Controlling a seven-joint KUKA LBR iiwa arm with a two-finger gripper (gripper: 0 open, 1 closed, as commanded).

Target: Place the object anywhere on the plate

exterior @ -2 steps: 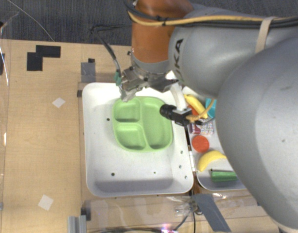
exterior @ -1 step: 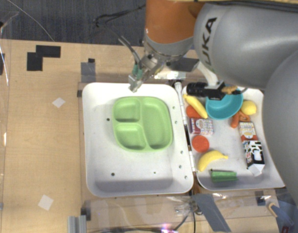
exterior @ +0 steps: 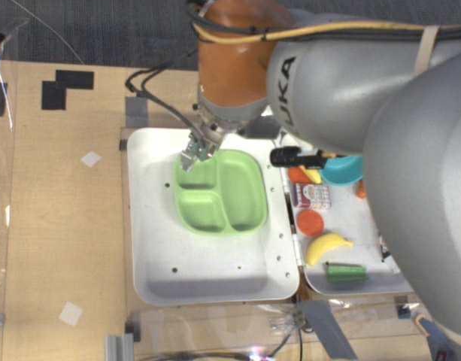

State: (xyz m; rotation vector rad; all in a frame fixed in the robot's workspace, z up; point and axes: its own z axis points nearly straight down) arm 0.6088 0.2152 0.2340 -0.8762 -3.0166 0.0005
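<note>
Camera view: the gripper [exterior: 194, 156] hangs over the upper-left compartment of the green divided plate [exterior: 241, 194] in the left bin [exterior: 151, 224] (finger spread I cannot tell). Right bin [exterior: 365, 280]: banana [exterior: 326, 246], red disc [exterior: 310, 222], green block [exterior: 345, 271], blue bowl [exterior: 343, 169].

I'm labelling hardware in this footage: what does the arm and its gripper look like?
The arm is bulky, with rounded light grey casings and dark KUKA lettering on the shell. An orange-brown cylindrical band sits above the wrist. A yellowish cable runs over the top of it, and black cables loop off its left side. The gripper is small, metallic grey, with thin fingers.
</note>
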